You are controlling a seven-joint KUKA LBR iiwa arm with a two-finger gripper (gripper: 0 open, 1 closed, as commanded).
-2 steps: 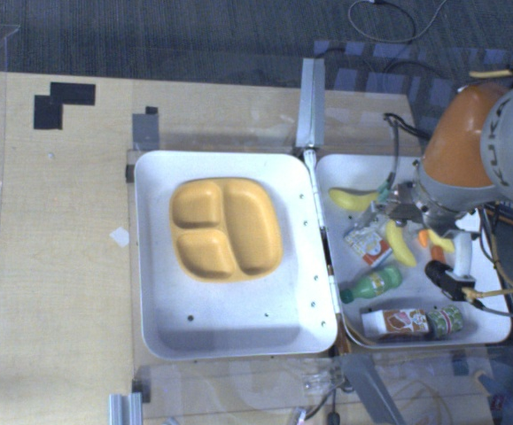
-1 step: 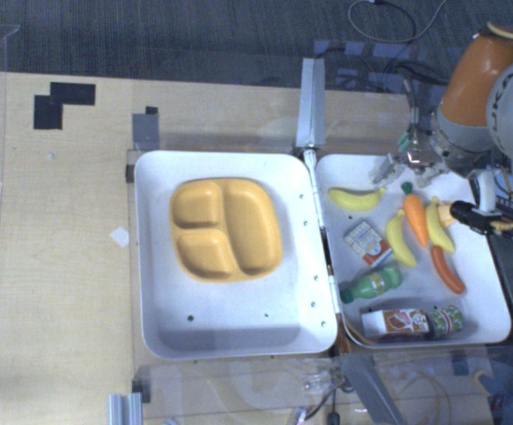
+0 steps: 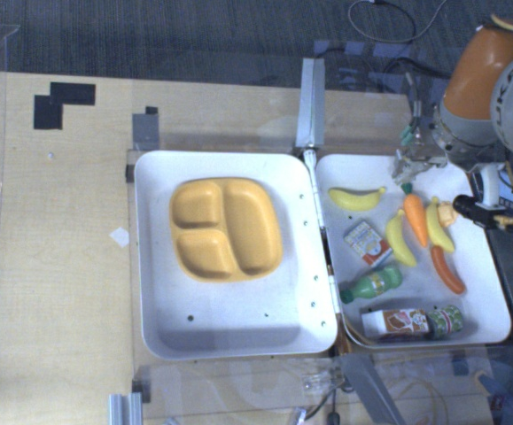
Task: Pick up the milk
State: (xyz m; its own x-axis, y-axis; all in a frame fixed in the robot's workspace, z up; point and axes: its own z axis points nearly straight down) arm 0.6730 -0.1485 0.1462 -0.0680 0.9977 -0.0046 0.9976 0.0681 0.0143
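Note:
The milk (image 3: 368, 241) is a small white carton with red and blue print. It lies on its side in the left middle of the right bin (image 3: 497, 313), between two bananas. My gripper (image 3: 408, 168) hangs over the far edge of that bin, up and to the right of the carton and well apart from it. Nothing shows between its tips. The grey arm with its orange band comes in from the upper right.
Around the milk in the right bin lie a yellow banana (image 3: 356, 198), a second banana (image 3: 400, 240), a carrot (image 3: 415, 220), a third banana (image 3: 439, 226), an orange-red sausage (image 3: 448, 270), a green bottle (image 3: 373, 283) and a brown-labelled bottle (image 3: 413, 322). The left bin (image 3: 229, 328) holds a yellow divided plate (image 3: 226, 227).

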